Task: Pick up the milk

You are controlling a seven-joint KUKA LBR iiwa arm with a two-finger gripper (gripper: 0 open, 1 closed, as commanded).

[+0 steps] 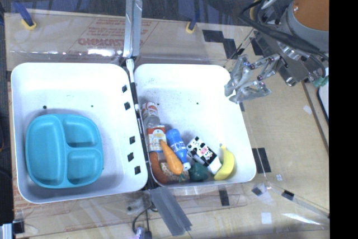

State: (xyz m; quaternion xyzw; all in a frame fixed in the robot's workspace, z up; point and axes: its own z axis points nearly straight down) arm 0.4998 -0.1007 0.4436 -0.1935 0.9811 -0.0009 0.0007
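The milk (202, 154) is a small carton with black and white cow patches, lying in the front part of the right bin (184, 76) among other toy food. My gripper (239, 84) hangs over the bin's far right rim, well behind and to the right of the milk. Its metal fingers (234, 87) stand apart with nothing between them.
Beside the milk lie a banana (225, 163), a blue bottle (177, 145), a carrot (170, 157), a ketchup bottle (154, 130) and a dark green item (198, 173). The left bin (33, 76) holds a blue divided plate (63, 149). My arm (302, 19) crosses the upper right.
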